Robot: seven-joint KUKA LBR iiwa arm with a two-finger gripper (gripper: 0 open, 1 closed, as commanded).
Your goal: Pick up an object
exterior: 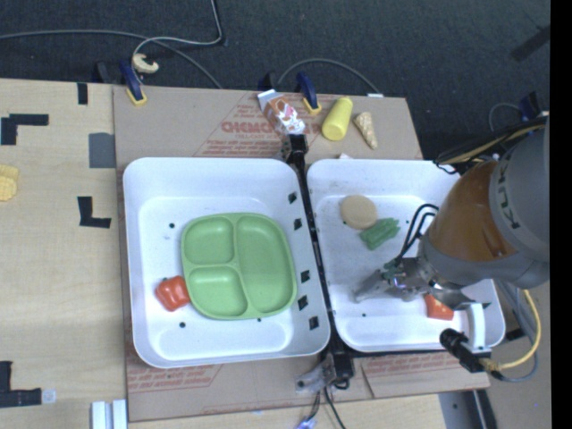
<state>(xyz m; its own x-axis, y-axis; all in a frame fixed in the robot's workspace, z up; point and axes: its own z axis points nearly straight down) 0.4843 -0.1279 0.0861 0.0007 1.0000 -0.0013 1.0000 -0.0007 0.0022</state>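
We see the arm [487, 222] reaching in from the right over the right bin [357, 333], its gripper [371, 286] lowered toward the bin floor near the middle; its two fingers stand slightly spread with nothing between them, so the jaws are released. Just beyond the gripper, toward the far wall, a green object [380, 233] lies touching a round tan object [358, 211], both free of the bin walls and with bare white floor around them on the left side. An orange object [437, 307] sits close under the wrist, near the front right corner, partly hidden by the arm. The floor between the gripper and the bin's left and near walls is open. In the left bin [143, 186] a green divided plate [239, 264] takes up the middle, and a red object [172, 293] rests against the plate's lower left edge, leaving a narrow strip to the bin's left wall. Behind the bins, on the cardboard, lie a yellow bottle [337, 119], a small cone [367, 130] and a carton [281, 113].
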